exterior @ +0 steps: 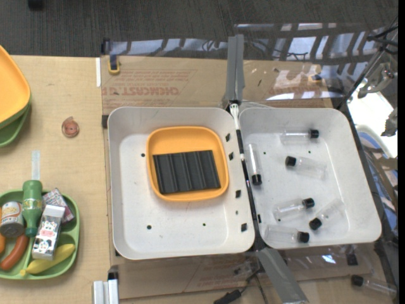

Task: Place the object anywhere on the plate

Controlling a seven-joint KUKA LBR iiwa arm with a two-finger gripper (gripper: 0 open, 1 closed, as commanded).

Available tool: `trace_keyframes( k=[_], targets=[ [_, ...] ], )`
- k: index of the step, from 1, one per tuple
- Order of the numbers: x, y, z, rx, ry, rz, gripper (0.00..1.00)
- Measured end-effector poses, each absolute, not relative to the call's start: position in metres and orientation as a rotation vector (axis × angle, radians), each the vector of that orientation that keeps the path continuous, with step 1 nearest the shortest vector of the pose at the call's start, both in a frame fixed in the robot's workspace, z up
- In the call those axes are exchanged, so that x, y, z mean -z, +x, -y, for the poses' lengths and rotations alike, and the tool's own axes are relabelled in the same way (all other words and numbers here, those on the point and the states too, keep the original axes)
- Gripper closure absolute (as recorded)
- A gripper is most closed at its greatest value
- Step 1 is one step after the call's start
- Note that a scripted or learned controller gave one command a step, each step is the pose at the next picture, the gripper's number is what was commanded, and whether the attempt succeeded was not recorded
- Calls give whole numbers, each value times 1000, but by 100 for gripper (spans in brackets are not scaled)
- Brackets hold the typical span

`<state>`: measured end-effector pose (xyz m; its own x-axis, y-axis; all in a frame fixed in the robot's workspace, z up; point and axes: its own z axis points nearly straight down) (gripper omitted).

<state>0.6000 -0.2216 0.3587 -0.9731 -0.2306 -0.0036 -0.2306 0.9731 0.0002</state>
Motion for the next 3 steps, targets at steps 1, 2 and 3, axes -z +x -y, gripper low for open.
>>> trace_keyframes(
  k=[1,2,3],
  targets=[
    [-261,660,221,-1,-937,-2993,0],
    [-270,660,221,0,-1340,-2835,0],
    [-228,660,221,-2,-1878,-2512,0]
  ],
)
